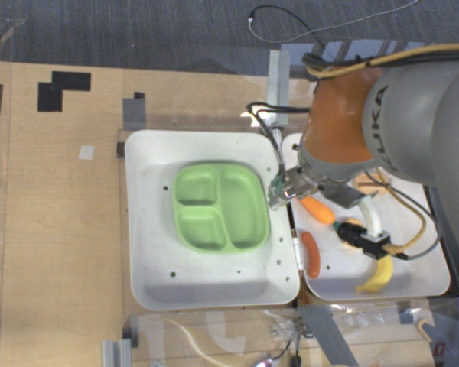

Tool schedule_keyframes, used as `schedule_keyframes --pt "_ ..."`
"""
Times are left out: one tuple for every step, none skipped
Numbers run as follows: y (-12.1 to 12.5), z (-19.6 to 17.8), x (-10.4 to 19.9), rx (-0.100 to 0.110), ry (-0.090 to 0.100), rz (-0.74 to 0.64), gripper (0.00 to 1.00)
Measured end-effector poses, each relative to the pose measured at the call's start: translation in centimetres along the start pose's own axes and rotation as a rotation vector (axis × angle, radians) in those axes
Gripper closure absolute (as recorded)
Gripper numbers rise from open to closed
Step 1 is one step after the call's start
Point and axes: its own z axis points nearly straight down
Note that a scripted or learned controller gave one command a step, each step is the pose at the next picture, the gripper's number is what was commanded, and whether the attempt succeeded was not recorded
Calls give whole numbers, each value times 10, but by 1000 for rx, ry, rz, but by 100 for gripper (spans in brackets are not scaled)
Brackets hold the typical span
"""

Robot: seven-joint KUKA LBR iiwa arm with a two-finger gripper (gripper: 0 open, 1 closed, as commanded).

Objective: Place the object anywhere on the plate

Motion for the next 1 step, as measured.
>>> schedule_keyframes --pt "0 0 0 0 0 0 0"
